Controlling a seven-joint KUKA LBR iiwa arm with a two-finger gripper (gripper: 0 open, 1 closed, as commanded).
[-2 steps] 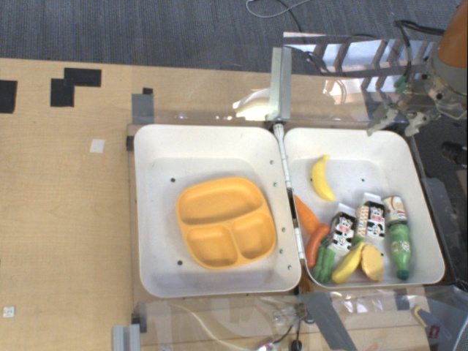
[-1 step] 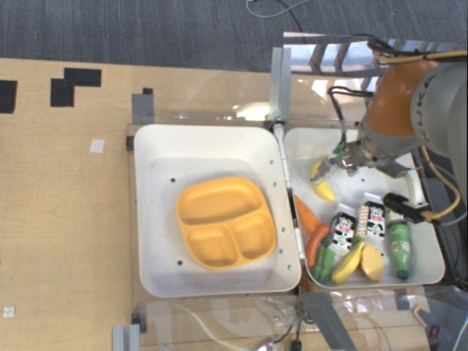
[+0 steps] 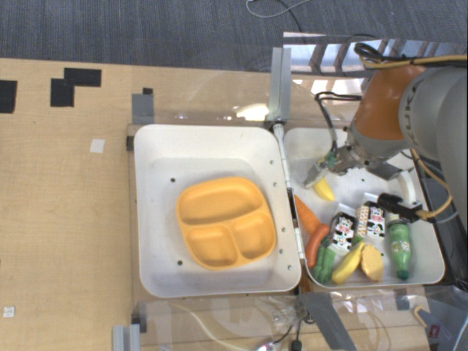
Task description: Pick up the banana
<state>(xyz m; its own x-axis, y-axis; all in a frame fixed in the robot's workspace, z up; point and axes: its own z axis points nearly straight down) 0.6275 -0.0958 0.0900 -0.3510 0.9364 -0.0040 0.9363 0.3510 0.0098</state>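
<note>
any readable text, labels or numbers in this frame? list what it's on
None can be read.
Two small cartons: cow pictures, any print too small to read.
Green bottle: label too blurred to read.
Banana, yellow divided tray, white bins: no visible text.

Robot lab: bench [image 3: 66,196] with two white bins [image 3: 150,218], carpet floor [image 3: 146,20], loose cable [image 3: 322,2].

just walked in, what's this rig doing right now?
The grey KUKA arm's gripper is down in the right white bin, just above a small yellow piece. The curved yellow banana lies untouched at the bin's near edge among milk cartons and a green bottle. The orange divided tray sits in the left bin.
</note>
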